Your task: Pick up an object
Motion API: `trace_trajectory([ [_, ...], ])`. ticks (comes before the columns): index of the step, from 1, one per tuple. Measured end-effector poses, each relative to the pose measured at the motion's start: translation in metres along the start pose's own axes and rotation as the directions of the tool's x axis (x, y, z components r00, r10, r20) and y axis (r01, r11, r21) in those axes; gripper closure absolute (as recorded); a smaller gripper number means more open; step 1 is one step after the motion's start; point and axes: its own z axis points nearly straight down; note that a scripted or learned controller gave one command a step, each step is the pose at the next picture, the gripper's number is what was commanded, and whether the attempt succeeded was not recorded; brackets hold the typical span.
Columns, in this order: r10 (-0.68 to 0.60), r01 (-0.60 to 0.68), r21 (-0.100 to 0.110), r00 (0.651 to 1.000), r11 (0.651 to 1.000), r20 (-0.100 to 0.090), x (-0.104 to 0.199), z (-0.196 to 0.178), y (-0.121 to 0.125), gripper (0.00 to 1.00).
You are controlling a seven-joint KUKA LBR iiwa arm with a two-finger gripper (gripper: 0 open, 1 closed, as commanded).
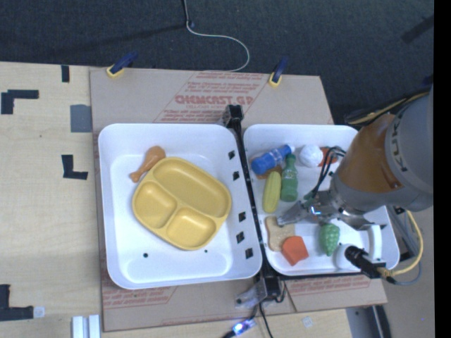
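Observation:
The right bin (pixel 310 131) holds several small toys: a blue bottle (pixel 270 160), a green bottle (pixel 289 182), a yellow corn-like piece (pixel 272 191), a white ball (pixel 309 155), a tan cracker (pixel 276 232), an orange block (pixel 294 249) and a green bumpy piece (pixel 329 237). My gripper (pixel 308 213) hangs low over the middle of this bin, between the green bottle and the green bumpy piece. A metal finger (pixel 290 217) points left toward the cracker. Nothing shows between the fingers.
The left bin (pixel 120 189) holds a yellow divided plate (pixel 181 201) and an orange drumstick toy (pixel 147 163) at its upper left. The arm's orange band (pixel 366 167) and grey body cover the right bin's right side. A black divider (pixel 243 182) runs between the bins.

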Motion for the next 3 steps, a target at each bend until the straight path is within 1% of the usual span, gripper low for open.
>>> trace_trajectory([
  [1,-0.001,0.001,-0.004,1.0,1.0,-0.003,0.001,-0.014,0.002,1.0],
  [2,-0.002,0.002,-0.003,1.0,1.0,0.0,0.012,-0.064,0.003,1.0],
  [3,-0.002,0.002,-0.003,1.0,1.0,0.001,0.011,-0.106,0.005,1.0],
])
